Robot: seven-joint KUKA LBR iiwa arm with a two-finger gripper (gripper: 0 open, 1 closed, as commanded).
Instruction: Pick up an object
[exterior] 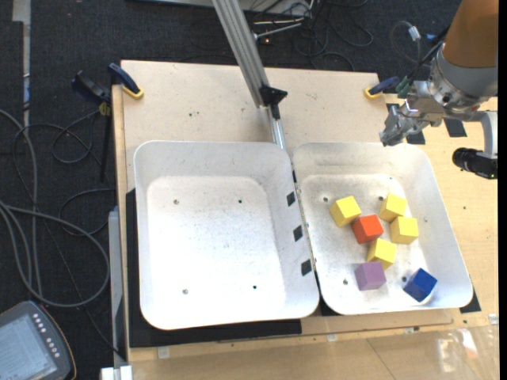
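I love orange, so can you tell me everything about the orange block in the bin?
The orange block is a small cube with flat, matte faces, maybe painted wood or foam. It sits flat on the floor of the right bin, in the middle of the cluster. A yellow block presses against its upper left side, and another yellow block sits at its lower right corner. The tool hangs apart from it, above the bin's far rim.

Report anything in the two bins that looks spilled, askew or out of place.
Nothing stands out. All seven blocks sit inside the right bin: four yellow, the orange block, the purple block and the blue block, which lies near the front right corner. The gripper hovers at that bin's far edge.
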